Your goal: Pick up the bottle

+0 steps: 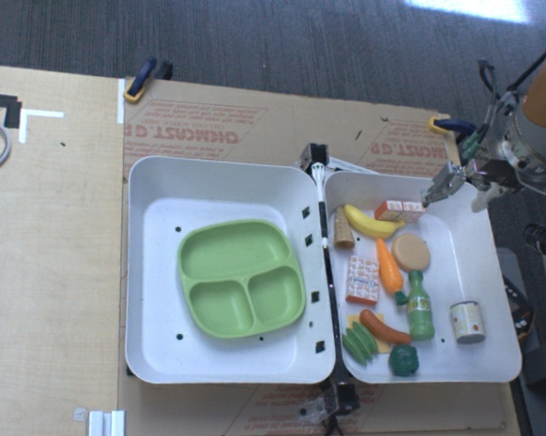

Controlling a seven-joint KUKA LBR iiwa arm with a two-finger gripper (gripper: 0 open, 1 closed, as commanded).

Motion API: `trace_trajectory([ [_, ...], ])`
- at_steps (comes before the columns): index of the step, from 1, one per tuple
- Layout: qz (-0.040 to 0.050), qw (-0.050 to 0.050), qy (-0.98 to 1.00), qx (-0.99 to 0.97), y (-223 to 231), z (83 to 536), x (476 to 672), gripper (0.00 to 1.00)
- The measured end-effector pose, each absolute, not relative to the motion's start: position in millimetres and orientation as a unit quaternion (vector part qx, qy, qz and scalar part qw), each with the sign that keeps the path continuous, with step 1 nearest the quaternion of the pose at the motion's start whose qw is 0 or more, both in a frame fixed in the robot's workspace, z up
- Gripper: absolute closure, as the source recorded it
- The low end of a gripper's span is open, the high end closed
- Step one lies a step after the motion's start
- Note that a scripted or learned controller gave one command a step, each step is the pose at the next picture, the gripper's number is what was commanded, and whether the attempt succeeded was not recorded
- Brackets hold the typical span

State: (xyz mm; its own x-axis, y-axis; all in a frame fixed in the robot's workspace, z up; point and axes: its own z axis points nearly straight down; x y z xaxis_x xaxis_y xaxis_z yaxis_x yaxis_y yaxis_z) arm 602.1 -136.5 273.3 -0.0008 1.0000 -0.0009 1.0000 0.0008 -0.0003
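- Two shallow white bins side by side on the bench: left bin (146, 278) and right bin (489, 276), meeting along their inner walls.
- In the left bin, a green divided plate (240, 277) with three compartments, lying at the middle of the floor, nothing on it.
- In the right bin, a crowd of toy foods: a banana (370, 222) near the far edge, a red-and-white box (400, 210) just beyond it toward the far wall, a small brown piece (344, 232) against the inner wall.
- At mid-floor, a round tan bun (410, 252), a carrot (390, 266) slanting beside it, and a flat printed packet (363, 280) nearer the inner wall.
- Toward the near edge, a sausage (386, 328), green pods (359, 343) and a broccoli head (404, 360).
- A small can (467, 323) on its side near the outer wall.
- Green bottle (420, 309) lying flat on the right bin's floor, between carrot and can, near the centre; long axis running far edge to near edge, neck toward the far edge just below the bun, base toward the near edge by the sausage.
- Gripper (442, 191) hanging over the right bin's far edge, beside the red-and-white box, well apart from the bottle; fingers too blurred to tell whether spread or closed, nothing seen between them.
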Motion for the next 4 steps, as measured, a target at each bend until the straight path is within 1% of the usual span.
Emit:
trace_trajectory([
  [1, -0.0006, 0.001, 0.708, 0.706, -136.5, 282.7, 602.6, 1.0],
  [2, -0.0004, 0.0, 0.706, 0.708, -49.4, 248.4, 573.4, 1.0],
  [3, -0.0009, -0.001, 0.637, 0.771, 14.7, 224.8, 512.5, 1.0],
  [4, -0.0008, -0.001, 0.608, 0.794, 65.6, 191.9, 477.6, 1.0],
])
